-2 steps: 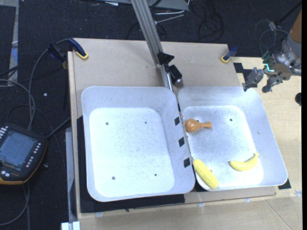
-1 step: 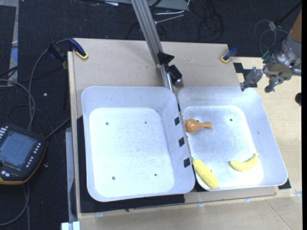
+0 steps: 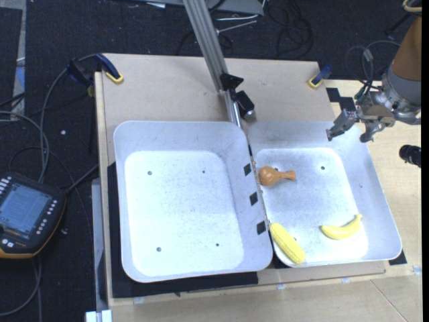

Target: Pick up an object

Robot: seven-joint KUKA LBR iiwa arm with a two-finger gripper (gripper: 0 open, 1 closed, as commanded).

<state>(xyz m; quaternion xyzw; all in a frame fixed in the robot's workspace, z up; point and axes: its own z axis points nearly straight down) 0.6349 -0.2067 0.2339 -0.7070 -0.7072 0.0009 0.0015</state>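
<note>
Hovering at the far right corner of the right bin (image 3: 375, 200), the gripper (image 3: 351, 131), fingers splayed wide apart with nothing between them, poised above the bin's upper rim. Down in that bin, three candidates: a small orange-brown drumstick (image 3: 275, 176) close to the divider, a yellow corn cob (image 3: 287, 243) at the near-left corner, and a banana (image 3: 342, 228) toward the near edge. Nearest to the tool, by the look of it, the drumstick, lying down and to the left of the open fingers, well apart but with clear bin floor all the way between. Long axis of the drumstick running roughly left to right across the view, fat end toward the divider, thin handle pointing back toward the arm's side. Banana almost straight below the gripper in the view, curved, lying on a slant; corn angled diagonally, tucked tight against the bin wall, probably the awkward one. Left bin (image 3: 134, 146) beside it, bare white floor. Nothing grasped yet; a descent and a leftward reach needed, probably, with fingers set across the drumstick's narrow width.
</note>
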